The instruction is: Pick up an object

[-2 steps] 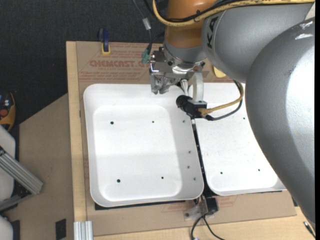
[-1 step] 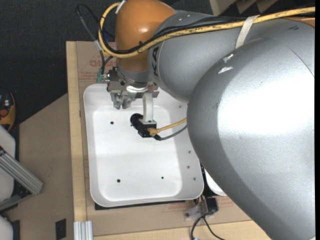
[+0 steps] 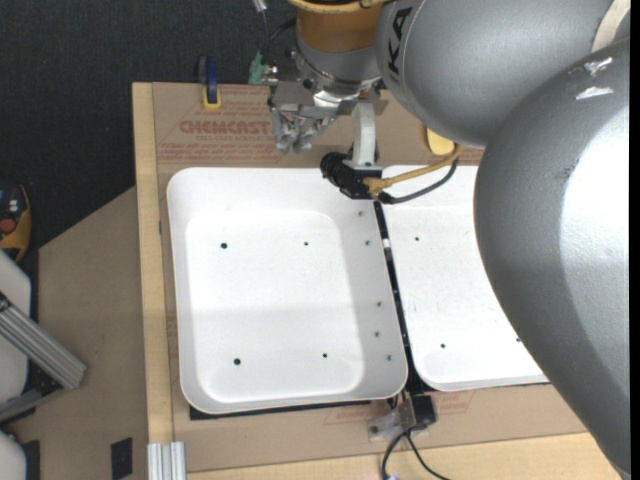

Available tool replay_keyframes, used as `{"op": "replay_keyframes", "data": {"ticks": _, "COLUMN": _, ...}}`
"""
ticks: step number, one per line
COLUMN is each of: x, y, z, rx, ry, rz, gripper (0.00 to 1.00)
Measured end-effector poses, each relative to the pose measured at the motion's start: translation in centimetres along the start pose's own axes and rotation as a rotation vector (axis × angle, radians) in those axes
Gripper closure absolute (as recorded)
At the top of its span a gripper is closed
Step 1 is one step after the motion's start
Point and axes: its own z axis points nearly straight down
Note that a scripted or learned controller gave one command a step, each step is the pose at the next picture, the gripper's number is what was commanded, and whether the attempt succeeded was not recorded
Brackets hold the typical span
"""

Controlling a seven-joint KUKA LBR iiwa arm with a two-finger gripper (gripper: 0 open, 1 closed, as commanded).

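**Gripper high over far rim of left bin, object mostly hidden**

- Gripper [image 3: 291, 134] sits past the far rim of the left bin [image 3: 181, 268], over the red CHEMCAST print [image 3: 225, 126] on the bench [image 3: 154, 298]. It is small and blurred here, so I can't tell how far open it is or whether it has hold of anything.
- Arm [image 3: 500, 78] comes in from the right and covers most of the right side of the view. Its orange band [image 3: 335, 8] is at the top, directly above the gripper.
- Only candidate object is a pale yellow thing [image 3: 441, 141], poking out from under the arm near the far edge of the right bin [image 3: 450, 298]. Most of it is hidden, so I can't tell what it is or whether it lies inside the bin or just behind it. It is well apart from the gripper, off to the gripper's right in the view.
- The arm hides the right bin's right half.
- The left bin floor shows four small dark dots [image 3: 224, 246], roughly in a rectangle.
- A blue-and-yellow clamp [image 3: 210, 82] stands on the bench's far edge, left of the gripper.
- A small black connector [image 3: 420, 410] with a cable lies at the near edge, between the two bins.
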Motion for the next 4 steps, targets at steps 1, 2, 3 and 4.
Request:
{"op": "replay_keyframes", "data": {"ticks": 1, "x": -5.7, "y": 0.8, "z": -5.4, "rx": 0.003, "ry": -0.002, "rz": 0.002, "gripper": 1.00}}
{"op": "replay_keyframes", "data": {"ticks": 2, "x": 1.9, "y": 0.9, "z": 7.0, "rx": 0.025, "ry": -0.002, "rz": -0.010, "gripper": 1.00}}
{"op": "replay_keyframes", "data": {"ticks": 3, "x": -0.2, "y": 1.5, "z": -1.6, "rx": 0.002, "ry": 0.001, "rz": -0.003, "gripper": 1.00}}
{"op": "replay_keyframes", "data": {"ticks": 4, "x": -5.4, "y": 1.5, "z": -5.9, "rx": 0.004, "ry": -0.002, "rz": 0.001, "gripper": 1.00}}
